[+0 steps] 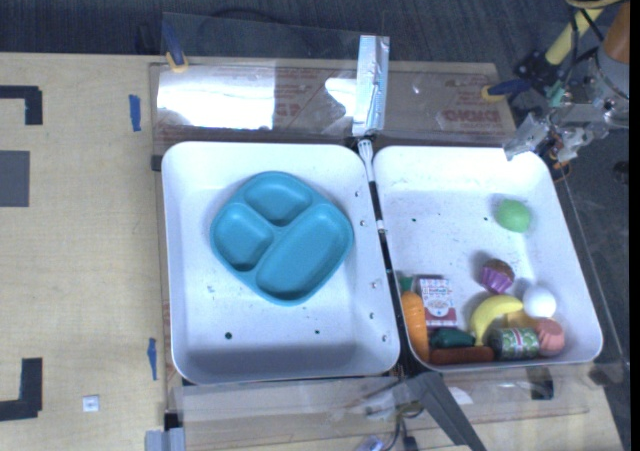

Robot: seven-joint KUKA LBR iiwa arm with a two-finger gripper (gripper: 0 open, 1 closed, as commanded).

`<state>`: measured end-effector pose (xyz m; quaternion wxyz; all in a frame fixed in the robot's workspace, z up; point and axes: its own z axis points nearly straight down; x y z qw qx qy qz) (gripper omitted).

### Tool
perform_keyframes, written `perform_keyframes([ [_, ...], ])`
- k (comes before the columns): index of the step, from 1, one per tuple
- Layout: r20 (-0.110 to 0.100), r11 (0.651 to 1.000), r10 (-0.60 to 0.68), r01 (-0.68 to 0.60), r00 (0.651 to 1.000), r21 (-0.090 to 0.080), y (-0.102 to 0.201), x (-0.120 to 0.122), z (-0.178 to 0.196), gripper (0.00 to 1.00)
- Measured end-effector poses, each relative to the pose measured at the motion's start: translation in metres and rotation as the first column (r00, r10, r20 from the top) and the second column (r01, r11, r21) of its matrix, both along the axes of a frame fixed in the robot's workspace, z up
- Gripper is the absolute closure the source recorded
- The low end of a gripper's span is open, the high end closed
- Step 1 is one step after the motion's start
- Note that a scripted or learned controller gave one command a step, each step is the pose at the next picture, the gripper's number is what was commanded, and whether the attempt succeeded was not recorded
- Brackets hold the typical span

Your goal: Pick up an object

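One round pale-green plastic ball [514, 215] is lying alone in the right white bin [440, 184]; toy foods [490, 319] are crowding its near corner; gripper [545, 139] state unclear

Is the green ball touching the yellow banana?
Apart. The camera view shows bare white bin floor and a purple toy between the green ball and the yellow banana.

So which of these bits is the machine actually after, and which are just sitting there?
For the job, any could be picked:
green ball
purple piece
white egg
banana
carrot
small red carton
gripper, over the right bin's far corner

Just there:
blue divided plate
white bins
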<state>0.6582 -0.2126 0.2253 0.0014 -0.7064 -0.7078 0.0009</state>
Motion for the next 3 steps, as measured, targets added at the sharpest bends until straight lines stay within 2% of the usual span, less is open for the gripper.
perform_keyframes([
  [1, 0.002, 1.0, 0.002, -0.002, 1.0, 0.012, 0.001, -0.031, -0.124, 0.0],
  [2, 0.005, 1.0, 0.011, -0.011, 1.0, -0.001, 0.042, 0.01, -0.141, 0.0],
  [3, 0.002, 0.948, 0.319, -0.319, 0.948, 0.0, 0.02, -0.071, -0.066, 0.0],
])
